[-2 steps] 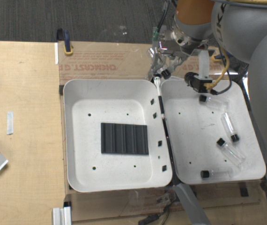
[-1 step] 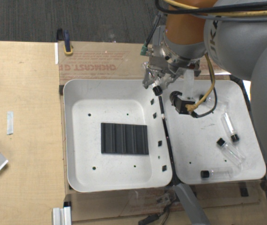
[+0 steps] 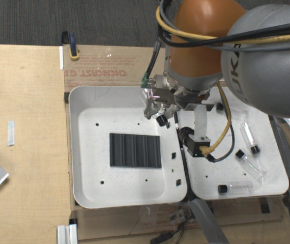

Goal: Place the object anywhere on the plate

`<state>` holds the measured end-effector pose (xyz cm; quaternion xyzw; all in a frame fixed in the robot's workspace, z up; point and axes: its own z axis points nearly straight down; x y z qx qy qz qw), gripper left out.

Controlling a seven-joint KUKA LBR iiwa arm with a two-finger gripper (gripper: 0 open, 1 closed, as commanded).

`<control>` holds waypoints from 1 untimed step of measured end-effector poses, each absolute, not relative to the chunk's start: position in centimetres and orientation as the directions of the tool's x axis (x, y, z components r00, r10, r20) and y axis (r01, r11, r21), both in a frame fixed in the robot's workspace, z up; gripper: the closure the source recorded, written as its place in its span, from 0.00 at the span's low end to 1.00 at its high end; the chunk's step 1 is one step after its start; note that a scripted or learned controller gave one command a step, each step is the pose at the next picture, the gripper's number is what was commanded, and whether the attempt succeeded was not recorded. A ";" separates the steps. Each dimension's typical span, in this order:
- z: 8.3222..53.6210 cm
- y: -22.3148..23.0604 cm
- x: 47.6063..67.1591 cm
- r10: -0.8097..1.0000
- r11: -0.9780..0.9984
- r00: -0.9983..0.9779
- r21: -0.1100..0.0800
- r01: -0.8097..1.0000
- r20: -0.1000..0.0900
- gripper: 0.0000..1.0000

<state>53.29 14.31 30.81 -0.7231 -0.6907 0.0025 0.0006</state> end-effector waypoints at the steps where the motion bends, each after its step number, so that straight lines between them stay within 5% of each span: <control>1: 27.5 17.0 47.7 0.999 0.035 -0.035 -0.005 0.999 -0.003 1.00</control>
